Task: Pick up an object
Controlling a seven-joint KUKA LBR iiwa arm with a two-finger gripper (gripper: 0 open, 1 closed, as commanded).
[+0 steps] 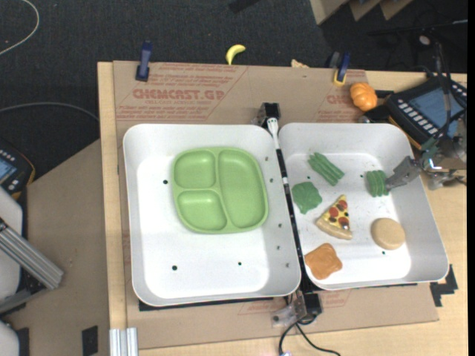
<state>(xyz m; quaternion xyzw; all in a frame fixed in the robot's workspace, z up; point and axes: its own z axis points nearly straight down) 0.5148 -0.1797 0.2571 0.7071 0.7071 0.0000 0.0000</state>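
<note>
Right bin [415, 262] — your jaws [391, 181] sit at its 3 o'clock, touching a small green piece [376, 182]; whether they grip it, you cannot tell. Pizza slice [336, 218] at centre, tan round [387, 233] at 4 o'clock. Left bin [148, 265] — green divided plate [220, 190].

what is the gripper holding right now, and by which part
It cannot be told: the gripper meets the right end of a small green piece, but a hold isn't visible.

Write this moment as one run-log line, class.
gripper: right bin, at green toy | grasp: unconfirmed | green plate: left bin
</note>
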